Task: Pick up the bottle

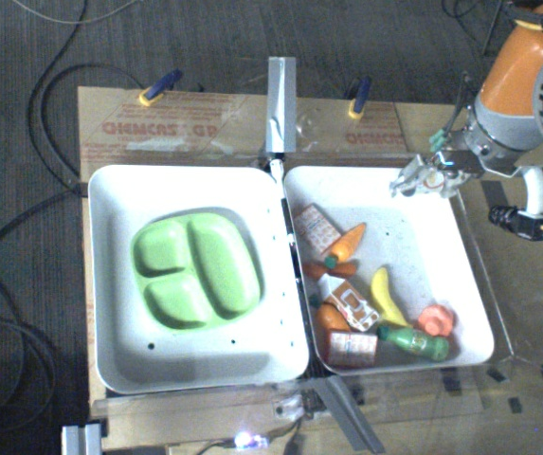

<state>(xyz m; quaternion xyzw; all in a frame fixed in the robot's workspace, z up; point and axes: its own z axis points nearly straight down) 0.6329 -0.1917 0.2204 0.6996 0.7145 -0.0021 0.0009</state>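
Here we find the small green plastic bottle with a red cap [413, 342] lying on its side near the front edge of the right-hand shallow white bin [442, 218], its cap end pointing toward a brown-labelled little box [352, 348] just beside it and its far end close to a round pinkish-orange toy fruit [435, 319]. A yellow toy banana [386, 296] lies just behind it, so the bottle is hemmed in on three sides. Our two-finger gripper [423, 177] hangs over the back right corner of the same bin, well apart from the bottle; it carries nothing, and we cannot tell from this angle how wide its jaws stand.

We judge the bottle to be light, stiff and smooth-walled, so it will likely roll or skid if nudged off-centre. Being round, it wants a grip across its body, fingers closing on the two long sides at mid-length, not along its axis or on the narrow cap. The gap on the banana side looks tight, so one finger may push the neighbours. The left bin [110, 254] holds a green divided tray [196, 268], which plays no part.
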